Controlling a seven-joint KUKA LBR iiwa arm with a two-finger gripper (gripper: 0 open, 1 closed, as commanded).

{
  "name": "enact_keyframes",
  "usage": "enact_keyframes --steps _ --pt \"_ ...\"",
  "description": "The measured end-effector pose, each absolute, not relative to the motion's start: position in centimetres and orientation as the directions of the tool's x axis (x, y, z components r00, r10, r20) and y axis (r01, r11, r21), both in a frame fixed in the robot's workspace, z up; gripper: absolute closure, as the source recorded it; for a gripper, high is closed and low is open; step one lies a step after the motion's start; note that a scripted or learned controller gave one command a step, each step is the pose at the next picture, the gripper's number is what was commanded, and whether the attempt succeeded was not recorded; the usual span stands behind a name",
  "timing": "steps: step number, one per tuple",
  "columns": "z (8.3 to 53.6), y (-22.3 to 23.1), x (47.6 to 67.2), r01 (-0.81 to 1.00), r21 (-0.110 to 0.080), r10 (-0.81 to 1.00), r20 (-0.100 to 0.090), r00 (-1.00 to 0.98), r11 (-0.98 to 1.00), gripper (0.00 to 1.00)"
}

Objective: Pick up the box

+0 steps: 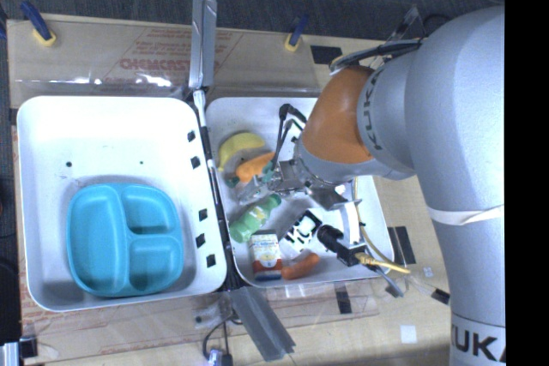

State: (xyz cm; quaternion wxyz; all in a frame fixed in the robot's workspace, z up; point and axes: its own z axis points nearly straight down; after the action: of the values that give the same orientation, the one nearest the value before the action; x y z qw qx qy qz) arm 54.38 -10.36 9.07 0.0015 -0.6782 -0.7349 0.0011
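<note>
I am hanging my claw (281, 180) just beyond the green vegetable (253, 221), on its far side. It is in among the orange carrot-like piece (254, 167) and the yellow fruit (240, 147), which are lying farther off the same way. My own wrist is hiding the tip, so I cannot tell how far the claw is open or whether it is gripping anything. The box (265, 251), a small carton with a red foot, is sitting just beside the green vegetable on its near side, and a reddish sausage (300, 267) is lying beyond the box from it. I am judging the main risk to be closing on the wrong thing, since clutter is crowding the claw while the box is waiting across the vegetable. Coming over, I am also risking shoving the vegetable into the box and tipping it, or catching the sausage along with it.
</note>
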Motion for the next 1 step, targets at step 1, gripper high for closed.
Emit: enact_keyframes --steps 1 --pt "38.25 -14.53 59.67 0.98 0.001 0.98 -0.001 -0.2 0.2 0.0"
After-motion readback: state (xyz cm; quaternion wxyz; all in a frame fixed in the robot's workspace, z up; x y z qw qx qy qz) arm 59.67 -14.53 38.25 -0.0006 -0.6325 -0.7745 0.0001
